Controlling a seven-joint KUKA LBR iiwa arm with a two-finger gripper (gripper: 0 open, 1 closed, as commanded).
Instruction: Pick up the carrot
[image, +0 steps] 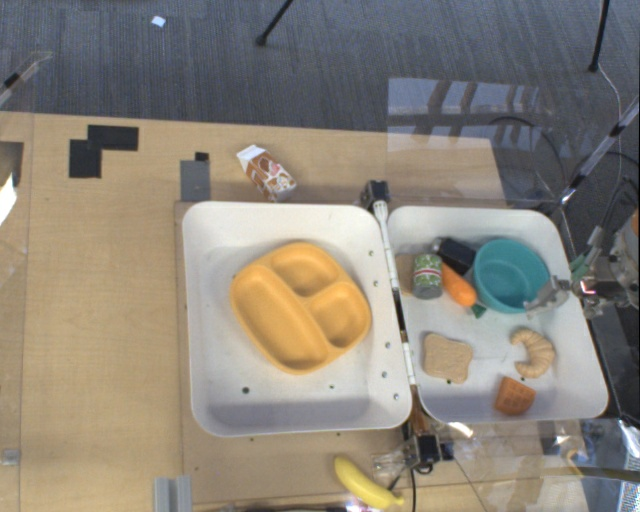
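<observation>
Seen from above the worktop (100, 300), my claw (556, 291) hangs at the right rim of the right bin (590, 395), its tip just beside the teal bowl (510, 275). I cannot tell from this angle whether it is apart or together; nothing shows between its tips.

The carrot (459, 288) lies to the claw's left, on the far side of the bowl and touching the bowl's edge, with a small green-labelled can (427, 275) just beyond it and a dark object (455, 251) at its upper end.

That crowding is my worry. Reaching across, I judge the claw could catch the bowl's rim and shove bowl and carrot together toward the can. A closing grip might also pinch the bowl wall or the can instead of the carrot, which is slim, tapered and likely to roll free.

The croissant (533, 352), just below and left of the claw, the bread slice (446, 357) and the orange wedge (514, 398) sit clear of that path. The yellow divided tray (300, 305) lies well to the left in the other bin (210, 400).
</observation>
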